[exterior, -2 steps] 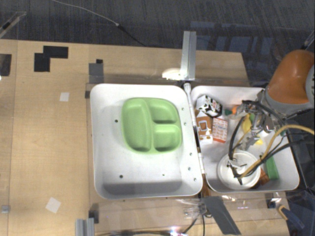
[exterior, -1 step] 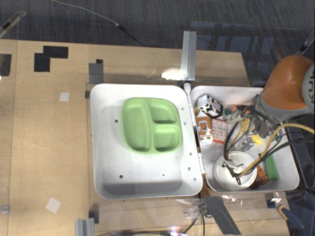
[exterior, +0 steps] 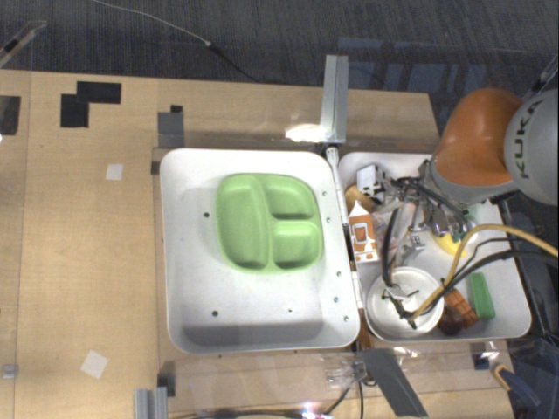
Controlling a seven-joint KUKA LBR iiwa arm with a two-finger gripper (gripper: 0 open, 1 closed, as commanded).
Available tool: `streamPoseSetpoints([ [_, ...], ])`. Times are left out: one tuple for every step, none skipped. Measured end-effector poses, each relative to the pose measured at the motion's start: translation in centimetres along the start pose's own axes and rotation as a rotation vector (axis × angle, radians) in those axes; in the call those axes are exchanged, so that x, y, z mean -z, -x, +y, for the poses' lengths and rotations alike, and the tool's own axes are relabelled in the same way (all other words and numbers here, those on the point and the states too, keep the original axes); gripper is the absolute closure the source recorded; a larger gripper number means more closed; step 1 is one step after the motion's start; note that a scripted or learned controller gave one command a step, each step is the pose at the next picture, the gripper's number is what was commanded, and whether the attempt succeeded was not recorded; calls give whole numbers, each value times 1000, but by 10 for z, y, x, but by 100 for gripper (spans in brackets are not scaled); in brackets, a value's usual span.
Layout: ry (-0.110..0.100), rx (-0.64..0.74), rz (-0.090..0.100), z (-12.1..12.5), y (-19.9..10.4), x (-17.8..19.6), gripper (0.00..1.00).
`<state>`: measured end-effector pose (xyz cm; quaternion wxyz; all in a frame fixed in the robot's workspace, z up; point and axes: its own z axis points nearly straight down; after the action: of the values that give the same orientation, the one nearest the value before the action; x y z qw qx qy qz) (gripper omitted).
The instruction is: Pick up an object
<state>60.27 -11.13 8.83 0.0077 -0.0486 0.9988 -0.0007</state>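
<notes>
Two white bins sit side by side on the wooden bench point(exterior: 79, 260). On the bench's far left are black marks point(exterior: 87, 101) and small pale squares. The left bin point(exterior: 188, 304) holds one thing: a green divided tray point(exterior: 266, 221), lying upside-up near the bin's middle, with one long compartment on its left and two smaller ones on its right. A metal post point(exterior: 334, 99) stands at the far edge between the bins.

The right bin point(exterior: 515, 317) is crowded. Against its left wall lies a slim orange-and-white packet point(exterior: 362, 234), lengthwise, with a small white item point(exterior: 367, 180) beyond it near the far corner. Toward the near edge rests a white bowl point(exterior: 403, 302), with dark cables draped across it. Just right of the bowl sits a brown object point(exterior: 456, 308), and beside that a green block point(exterior: 480, 297), tilted slightly. A bit of yellow point(exterior: 447, 243) shows farther back, partly hidden by wiring.

The arm point(exterior: 480, 142) comes in from the right, its orange band above the bin's far right part. The gripper point(exterior: 419, 234) hangs low over the middle of the right bin, amid a tangle of black and yellow cables point(exterior: 476, 251). I cannot tell how its fingers stand or whether anything is between them; the wiring hides them.
</notes>
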Motion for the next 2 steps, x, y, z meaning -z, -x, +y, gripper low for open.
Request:
streamPoseSetpoints([
  [-11,-117,-7,18,-7,2,0],
  [-3,-12,-7,6,-12,2,0],
])
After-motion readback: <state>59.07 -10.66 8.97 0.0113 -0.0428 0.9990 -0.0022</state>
